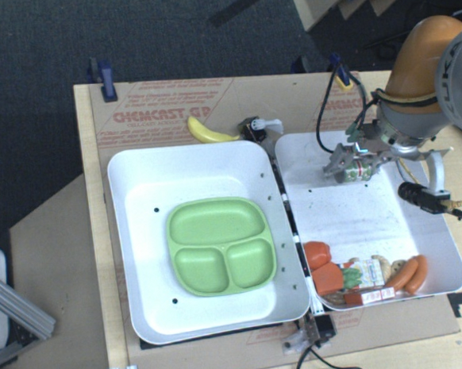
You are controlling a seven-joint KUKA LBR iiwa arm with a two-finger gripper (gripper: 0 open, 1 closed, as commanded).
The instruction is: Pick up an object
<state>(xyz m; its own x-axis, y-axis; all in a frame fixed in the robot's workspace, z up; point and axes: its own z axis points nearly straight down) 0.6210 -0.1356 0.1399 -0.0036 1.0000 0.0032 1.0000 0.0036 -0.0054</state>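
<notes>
My gripper (347, 168) hangs low over the far end of the right bin (353, 218), above bare white floor with nothing seen between its fingers. The objects lie heaped at that bin's near end: a red toy pepper (317, 254), an orange-red block (328, 279), a small green piece (351, 275), a packet with a white label (371, 272), a brownish lump (397, 267) and an orange sausage (410, 275). They sit well apart from the gripper, toward the front.
The left bin (139, 227) holds a green divided plate (220, 244). A yellow banana (211, 131) and a small black-and-white item (258, 126) lie on the bench beyond the bins. Blue clamps (105, 78) grip the bench's far edge.
</notes>
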